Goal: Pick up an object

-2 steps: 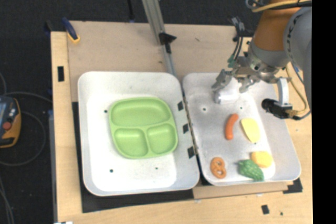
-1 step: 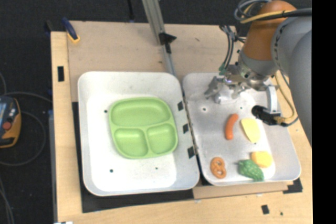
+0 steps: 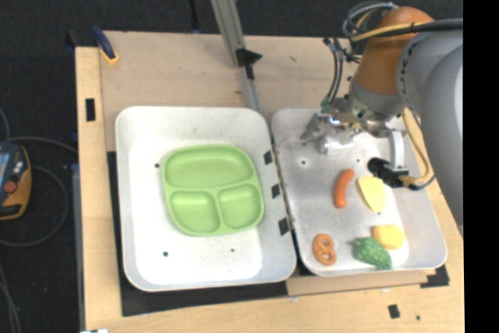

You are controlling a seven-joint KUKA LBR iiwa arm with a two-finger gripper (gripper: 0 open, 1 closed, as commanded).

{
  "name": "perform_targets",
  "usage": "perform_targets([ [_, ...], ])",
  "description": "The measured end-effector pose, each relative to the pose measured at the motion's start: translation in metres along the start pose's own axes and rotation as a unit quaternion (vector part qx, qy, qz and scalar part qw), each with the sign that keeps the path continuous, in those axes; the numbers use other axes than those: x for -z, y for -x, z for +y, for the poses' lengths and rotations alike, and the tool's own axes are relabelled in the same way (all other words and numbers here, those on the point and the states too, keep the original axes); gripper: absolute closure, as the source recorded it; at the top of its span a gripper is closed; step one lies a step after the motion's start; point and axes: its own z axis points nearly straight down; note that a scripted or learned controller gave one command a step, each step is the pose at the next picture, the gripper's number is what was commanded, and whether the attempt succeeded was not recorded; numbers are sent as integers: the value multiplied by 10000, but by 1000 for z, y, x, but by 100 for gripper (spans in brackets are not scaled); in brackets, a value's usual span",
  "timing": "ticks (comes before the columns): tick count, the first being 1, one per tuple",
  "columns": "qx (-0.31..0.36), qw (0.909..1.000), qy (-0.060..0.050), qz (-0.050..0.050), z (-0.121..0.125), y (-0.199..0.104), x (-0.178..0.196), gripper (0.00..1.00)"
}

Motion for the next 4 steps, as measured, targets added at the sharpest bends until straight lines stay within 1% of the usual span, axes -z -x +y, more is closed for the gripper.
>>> perform_targets([
  [1, 0, 10000, 31, -30, 1, 3, 10, 100],
  [2, -2, 9999, -114, 32, 4, 4, 54, 100],
  [3, 10, 10000, -94, 29, 14, -1, 111, 100],
  [4, 9, 10000, -95, 27, 17, 1, 164, 100],
])
